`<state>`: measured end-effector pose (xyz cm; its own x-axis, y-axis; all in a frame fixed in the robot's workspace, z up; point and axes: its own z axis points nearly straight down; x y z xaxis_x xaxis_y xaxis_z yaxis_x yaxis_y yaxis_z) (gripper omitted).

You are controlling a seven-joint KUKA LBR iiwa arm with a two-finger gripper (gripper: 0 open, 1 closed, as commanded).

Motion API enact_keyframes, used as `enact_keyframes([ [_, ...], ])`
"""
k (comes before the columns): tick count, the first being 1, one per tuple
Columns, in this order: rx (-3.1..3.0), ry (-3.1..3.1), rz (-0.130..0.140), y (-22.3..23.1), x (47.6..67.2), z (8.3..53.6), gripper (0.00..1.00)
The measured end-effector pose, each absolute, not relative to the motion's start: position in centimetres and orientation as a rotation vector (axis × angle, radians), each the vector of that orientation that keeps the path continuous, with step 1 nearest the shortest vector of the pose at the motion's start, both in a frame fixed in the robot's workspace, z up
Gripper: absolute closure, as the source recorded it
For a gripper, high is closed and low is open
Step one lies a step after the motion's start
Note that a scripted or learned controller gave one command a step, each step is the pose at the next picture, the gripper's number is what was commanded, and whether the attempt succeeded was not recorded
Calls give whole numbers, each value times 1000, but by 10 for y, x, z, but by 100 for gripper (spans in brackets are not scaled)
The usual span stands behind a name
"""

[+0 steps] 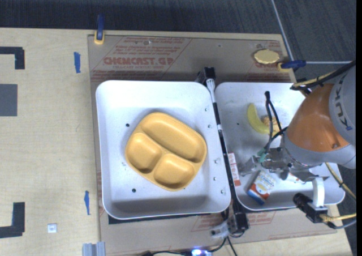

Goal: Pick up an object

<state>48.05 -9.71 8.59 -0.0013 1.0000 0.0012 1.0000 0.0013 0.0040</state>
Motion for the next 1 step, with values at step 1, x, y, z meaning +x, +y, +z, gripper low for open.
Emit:
enact_keyframes([
  [1, 2219, 2217, 3, -94, 481, 86, 0],
])
